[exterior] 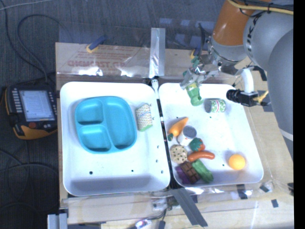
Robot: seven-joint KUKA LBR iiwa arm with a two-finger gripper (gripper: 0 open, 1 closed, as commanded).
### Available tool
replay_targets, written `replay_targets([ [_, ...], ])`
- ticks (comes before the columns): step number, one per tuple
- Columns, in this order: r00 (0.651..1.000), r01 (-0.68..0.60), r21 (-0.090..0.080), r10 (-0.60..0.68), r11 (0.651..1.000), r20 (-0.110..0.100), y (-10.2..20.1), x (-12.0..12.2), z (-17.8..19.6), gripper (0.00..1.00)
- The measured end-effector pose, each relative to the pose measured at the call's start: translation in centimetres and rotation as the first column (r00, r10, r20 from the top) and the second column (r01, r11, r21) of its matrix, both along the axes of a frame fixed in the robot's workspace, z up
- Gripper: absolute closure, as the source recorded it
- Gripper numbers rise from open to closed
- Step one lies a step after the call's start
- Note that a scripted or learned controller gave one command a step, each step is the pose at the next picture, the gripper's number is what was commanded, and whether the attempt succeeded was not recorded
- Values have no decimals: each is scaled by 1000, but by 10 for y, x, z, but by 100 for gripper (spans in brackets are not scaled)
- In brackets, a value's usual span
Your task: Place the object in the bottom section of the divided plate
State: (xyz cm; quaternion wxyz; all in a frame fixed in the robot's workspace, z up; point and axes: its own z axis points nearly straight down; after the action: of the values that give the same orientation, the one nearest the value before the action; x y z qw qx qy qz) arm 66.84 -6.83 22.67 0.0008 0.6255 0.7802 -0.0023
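While the blue divided plate (105,123) in the left bin (71,175) has all its sections bare, the task looks barely begun. At the far edge of the right bin (252,142), the hand (195,80) sits over a small green bottle (194,95); whether it grips it I cannot tell. Its long axis runs roughly away from the camera, tilted slightly. Lifting, carrying and placing remain.

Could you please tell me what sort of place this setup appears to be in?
Probably a robotics lab: a grey and orange robot arm reaches over two shallow white plastic bins, and an orange-edged handheld control pendant lies on dark carpet nearby.
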Motion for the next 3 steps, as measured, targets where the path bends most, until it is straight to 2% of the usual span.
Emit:
replay_targets([
  [1,1000,-2,4,2,1000,-2,122,-30,-44,100],
  [2,1000,-1,4,1,1000,-1,122,-30,-44,0],
  [3,947,-321,1,321,947,1,122,-20,110,0],
])
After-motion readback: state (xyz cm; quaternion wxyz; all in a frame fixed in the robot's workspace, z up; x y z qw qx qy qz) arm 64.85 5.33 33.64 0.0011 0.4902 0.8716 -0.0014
